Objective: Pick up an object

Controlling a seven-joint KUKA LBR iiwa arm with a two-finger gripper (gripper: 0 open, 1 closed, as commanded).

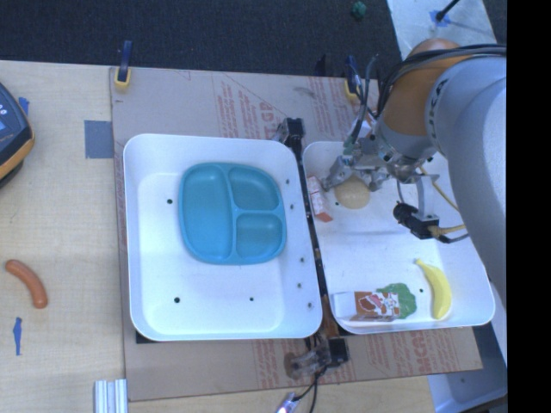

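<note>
The gripper (351, 177) is low in the right bin (465, 265), at its far left corner, directly over a tan round object (352, 196). Fingers: cannot tell whether open or closed. Judged mid-approach on that item, the nearest target. A banana (437, 287) and a packet (379, 305) lie near the front wall. The left bin (146, 231) holds a blue tray (232, 213).
</note>
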